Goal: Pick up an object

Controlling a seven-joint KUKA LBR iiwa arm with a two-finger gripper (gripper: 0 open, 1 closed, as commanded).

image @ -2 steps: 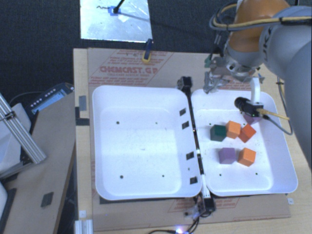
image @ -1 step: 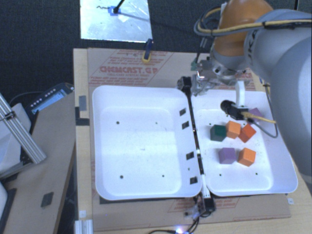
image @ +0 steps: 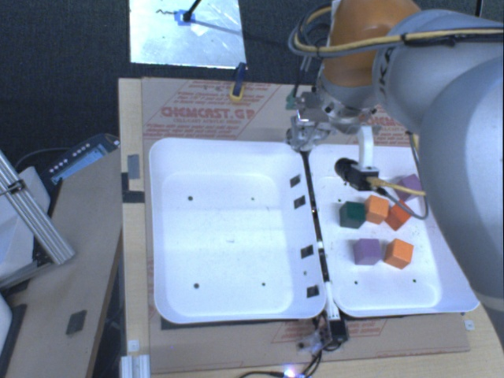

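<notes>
Several small blocks lie in the right bin [image: 394,299]: a dark green cube [image: 352,214], an orange cube [image: 377,209] touching it, a red-orange block [image: 398,216], a purple cube [image: 366,250] and another orange cube [image: 398,253]. A pale purple block [image: 410,184] is partly hidden behind a cable. My gripper [image: 302,136] hangs over the far end of the divider between the two bins, well apart from the blocks and behind them. Nothing shows in it.
The left bin [image: 213,146] sits beside the right one. The grey arm [image: 441,77] covers the right bin's far right corner. A black fitting with a yellow cable [image: 354,172] hangs above the blocks. A yellow clip [image: 236,94] lies on the cardboard behind the bins.
</notes>
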